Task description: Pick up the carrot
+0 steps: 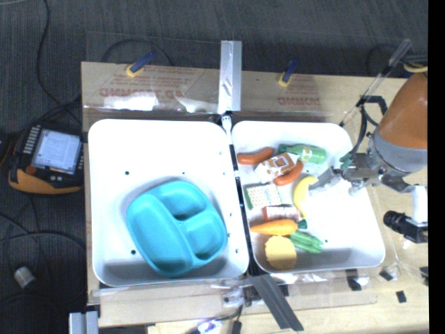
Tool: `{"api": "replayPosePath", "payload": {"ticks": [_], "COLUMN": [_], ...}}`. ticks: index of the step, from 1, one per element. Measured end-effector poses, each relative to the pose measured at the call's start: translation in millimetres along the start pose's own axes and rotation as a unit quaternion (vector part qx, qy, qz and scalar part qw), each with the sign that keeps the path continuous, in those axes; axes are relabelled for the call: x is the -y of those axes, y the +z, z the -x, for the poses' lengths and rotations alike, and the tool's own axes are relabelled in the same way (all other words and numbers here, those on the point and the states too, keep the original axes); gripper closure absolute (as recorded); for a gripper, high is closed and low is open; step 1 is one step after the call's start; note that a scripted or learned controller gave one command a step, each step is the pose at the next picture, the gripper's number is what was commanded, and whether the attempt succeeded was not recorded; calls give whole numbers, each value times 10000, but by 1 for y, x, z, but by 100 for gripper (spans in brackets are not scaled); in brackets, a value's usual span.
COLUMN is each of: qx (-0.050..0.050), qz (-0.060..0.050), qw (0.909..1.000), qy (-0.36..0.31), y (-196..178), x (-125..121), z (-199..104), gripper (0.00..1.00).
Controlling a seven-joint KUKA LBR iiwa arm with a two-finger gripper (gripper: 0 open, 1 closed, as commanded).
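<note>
The carrot (273, 226) is orange with a green leafy top (306, 241) and lies flat in the lower middle of the right bin (361, 225). It sits between a small box (281, 213) and a yellow round toy (280, 252). My gripper (339, 183) hangs over the right bin, up and to the right of the carrot and just right of a yellow banana (301, 191). Its fingers stand open with nothing between them. The grey wrist (396, 155) and orange band (417, 113) reach in from the right.
The right bin also holds two reddish sausages (255, 156) (288, 175), a green bottle (306, 152), a small carton (281, 163) and a green-checked cracker (263, 197). A blue divided plate (177, 225) lies in the left bin (111, 158).
</note>
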State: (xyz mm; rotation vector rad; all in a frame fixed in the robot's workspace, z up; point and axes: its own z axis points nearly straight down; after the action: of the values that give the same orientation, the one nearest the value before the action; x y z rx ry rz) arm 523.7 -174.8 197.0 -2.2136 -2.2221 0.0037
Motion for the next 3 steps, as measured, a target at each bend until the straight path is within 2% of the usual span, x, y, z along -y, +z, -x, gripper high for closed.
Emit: {"api": "replayPosePath", "payload": {"ticks": [1, 2, 3], "qx": [4, 10, 6], "qz": [5, -1, 3], "qw": [9975, 9930, 9909], "qy": [-708, -1181, -1350], "y": [87, 16, 37], "x": [22, 39, 39], "z": [-51, -157, -120], "gripper": [0, 0, 0]}}
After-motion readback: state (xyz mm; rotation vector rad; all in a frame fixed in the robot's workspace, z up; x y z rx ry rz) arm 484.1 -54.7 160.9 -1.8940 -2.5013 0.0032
